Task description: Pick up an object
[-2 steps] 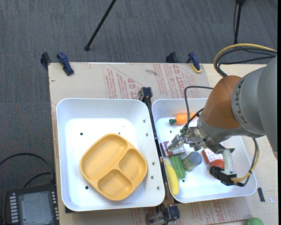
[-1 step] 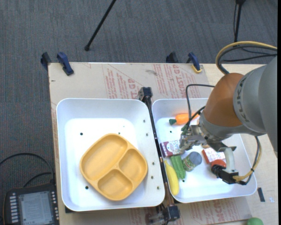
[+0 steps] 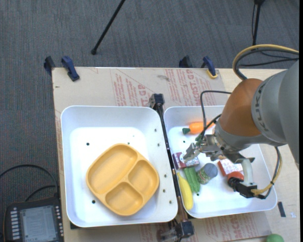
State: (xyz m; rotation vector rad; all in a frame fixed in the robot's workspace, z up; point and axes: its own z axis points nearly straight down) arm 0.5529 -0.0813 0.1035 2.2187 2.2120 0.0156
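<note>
Lying nearest, at six o'clock in the right bin: yellow banana, green vegetable, grey can. Hovering just above, gripper, finger spread impossible to tell; sitting farther, at twelve o'clock, carrot.

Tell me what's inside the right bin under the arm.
The right bin holds a carrot, yellow banana, green vegetable, grey can and red packet. The arm covers its upper-right part.

yellow divided plate in left bin; blue clamps
</note>
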